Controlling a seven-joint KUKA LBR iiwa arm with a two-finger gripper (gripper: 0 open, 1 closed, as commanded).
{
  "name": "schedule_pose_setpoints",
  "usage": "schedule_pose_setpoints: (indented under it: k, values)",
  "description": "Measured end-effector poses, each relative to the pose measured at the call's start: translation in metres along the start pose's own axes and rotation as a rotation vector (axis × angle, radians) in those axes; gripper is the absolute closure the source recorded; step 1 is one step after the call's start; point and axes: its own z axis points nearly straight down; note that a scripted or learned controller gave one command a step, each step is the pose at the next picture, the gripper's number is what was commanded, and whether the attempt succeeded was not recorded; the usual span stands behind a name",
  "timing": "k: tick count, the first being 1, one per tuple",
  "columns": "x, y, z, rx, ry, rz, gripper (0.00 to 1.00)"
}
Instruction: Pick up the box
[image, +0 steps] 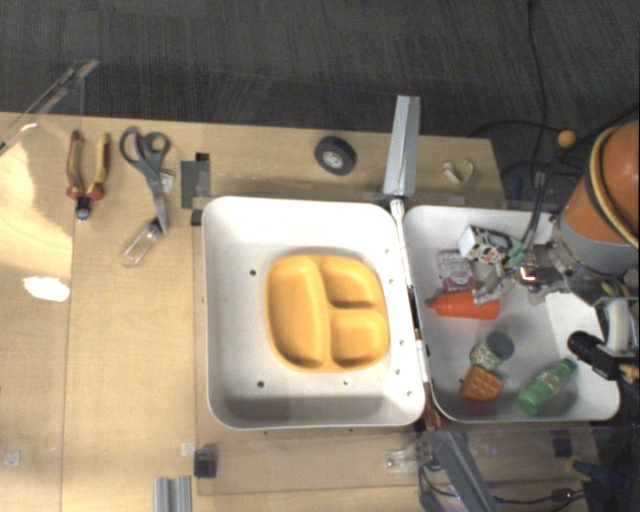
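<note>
The gripper (495, 285) is shown low in the right shallow white bin (590, 405); whether it is apart or together cannot be told. The small white printed box (471, 240) is located just beside it, toward the far rim.

Left white bin (230, 300) holds a yellow three-compartment tray (327, 310), centred. Right white bin (600, 405): orange carrot-like piece (466, 306) lying flat, small clear box (452, 266) at its 12 o'clock, green bottle (546, 387) toward 5 o'clock, brown-orange block (481, 384) and grey-green round item (491, 351) near 6. Gripper (497, 275) over the bin's upper part, just beside the carrot piece. Bench: scissors (150, 170), pliers (85, 172), tape roll (335, 155).
</note>
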Motion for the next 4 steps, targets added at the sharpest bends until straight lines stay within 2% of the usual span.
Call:
schedule_pose_setpoints:
  k: [1, 2, 3, 4]
  values:
    - [0.024, 0.054, 0.085, 0.0, 0.0, -0.13, 0.0]
    - [0.025, 0.056, 0.073, -0.007, -0.001, -0.132, 1.0]
    - [0.025, 0.056, 0.073, -0.007, -0.001, -0.132, 0.0]
    - [0.032, 0.103, 0.101, 0.035, 0.003, -0.243, 0.0]
